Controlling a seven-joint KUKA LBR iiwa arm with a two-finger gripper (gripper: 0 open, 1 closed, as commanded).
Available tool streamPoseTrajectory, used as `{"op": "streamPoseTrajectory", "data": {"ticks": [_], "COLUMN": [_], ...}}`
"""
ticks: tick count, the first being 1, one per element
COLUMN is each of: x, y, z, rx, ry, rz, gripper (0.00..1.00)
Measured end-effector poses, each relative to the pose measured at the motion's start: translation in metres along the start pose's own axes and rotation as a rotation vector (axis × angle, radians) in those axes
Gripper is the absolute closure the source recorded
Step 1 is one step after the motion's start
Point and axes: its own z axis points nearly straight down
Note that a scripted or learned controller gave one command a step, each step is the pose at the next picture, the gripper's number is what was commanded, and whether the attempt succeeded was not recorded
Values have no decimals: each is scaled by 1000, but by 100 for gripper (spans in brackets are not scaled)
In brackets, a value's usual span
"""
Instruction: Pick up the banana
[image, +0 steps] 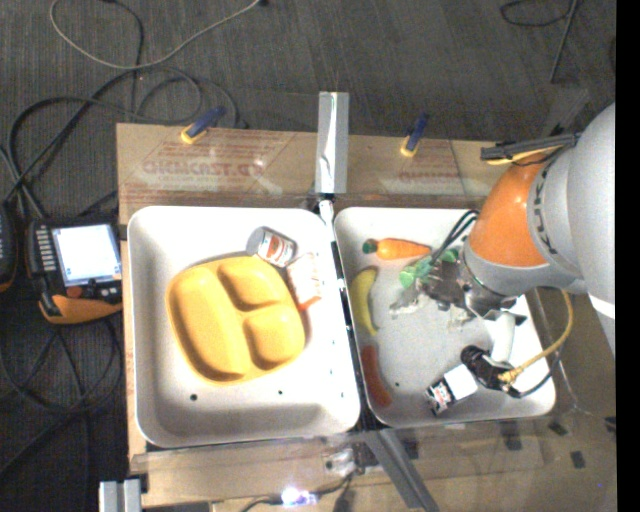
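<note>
The worktop (200, 165), a brown board with faint printed lettering, carries two shallow white bins set side by side, and the grey arm (585, 200) with its orange band reaches over the right bin (540, 405) from the right. Taking that right bin as the landmark: the left bin (150, 400) touches its left wall, and a yellow three-compartment tray (235, 320) fills much of the left bin's floor, with a small tin can (270, 244) lying on its side just past the tray's far edge and a pale packet with an orange end (305, 280) at the tray's right side. The gripper (440, 290) hangs over the middle of the right bin; its jaws are lost in a clutter of metal and green parts, so I cannot tell how far apart they stand. The banana (362, 300) lies flat along the right bin's left wall, well apart from the gripper: a slim, gently curved fruit, yellow with a greenish tinge, lying lengthwise beside the wall. A carrot (400, 248), orange with a green top, lies near the bin's far wall. A thin reddish-orange piece (373, 378) lies near the left wall, nearer the camera than the banana. A small black and white object (452, 386) rests near the bin's front.
</note>
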Motion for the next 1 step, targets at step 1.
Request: {"op": "streamPoseTrajectory", "data": {"ticks": [1], "x": [-18], "y": [-52], "z": [-5], "rx": [0], "ry": [1], "rz": [-62], "gripper": [0]}}
